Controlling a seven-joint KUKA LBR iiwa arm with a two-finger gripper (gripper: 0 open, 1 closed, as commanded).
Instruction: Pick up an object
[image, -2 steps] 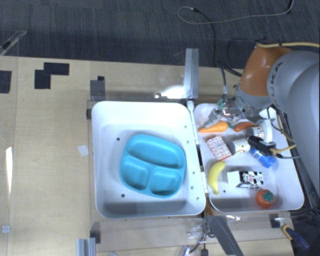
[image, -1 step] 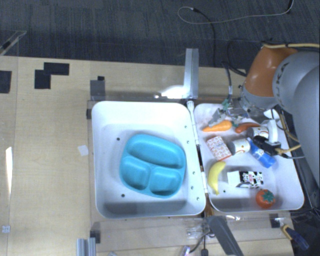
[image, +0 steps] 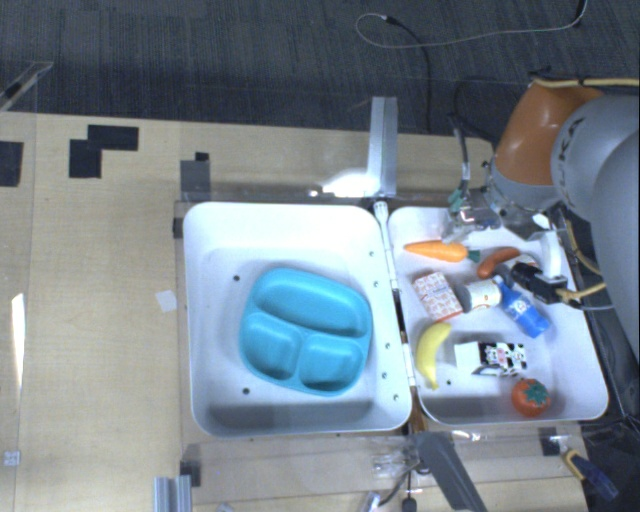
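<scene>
Carrot (image: 436, 251): lying in the right bin (image: 590, 385), just beside and below my gripper (image: 466, 213); sausage (image: 497, 260) near. Nothing seen held; I cannot tell the gripper's state. Pick not yet done.

Left white bin (image: 210, 330): a blue three-compartment plastic tray (image: 303, 330) filled the middle, with open floor along all four walls.

Right white bin (image: 585, 385): crowded. An orange carrot (image: 437, 251), a reddish sausage (image: 497, 261), a small checkered box (image: 436, 295), a white-and-blue bottle (image: 508, 300), a yellow banana (image: 431, 351), a black-and-white carton (image: 489, 357) and a red tomato (image: 531, 397) lay close together, with narrow gaps between.

The grey arm (image: 585, 160) overhung the far right corner, with the hand (image: 468, 212) just above the carrot.

Clear floor lay at the near edge, left of the tomato.
</scene>
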